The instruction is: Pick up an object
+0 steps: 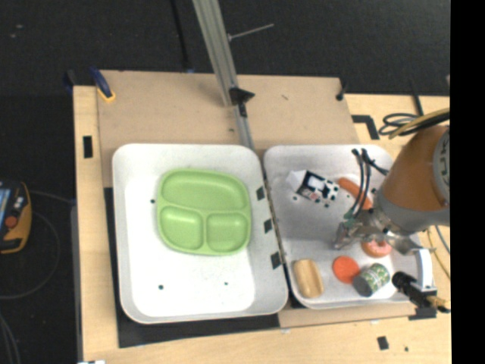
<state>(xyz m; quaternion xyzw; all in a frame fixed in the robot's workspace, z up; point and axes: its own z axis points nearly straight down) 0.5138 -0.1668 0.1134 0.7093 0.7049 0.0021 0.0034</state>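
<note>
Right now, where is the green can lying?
In the camera view, the green can lies in the right bin, near its front right corner, just right of the orange ball and below the gripper.

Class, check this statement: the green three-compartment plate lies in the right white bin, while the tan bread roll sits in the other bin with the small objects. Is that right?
Not quite. The camera view shows the green three-compartment plate lying in the left white bin, not the right. The rest stands: the tan bread roll sits in the other bin with the small objects.
</note>
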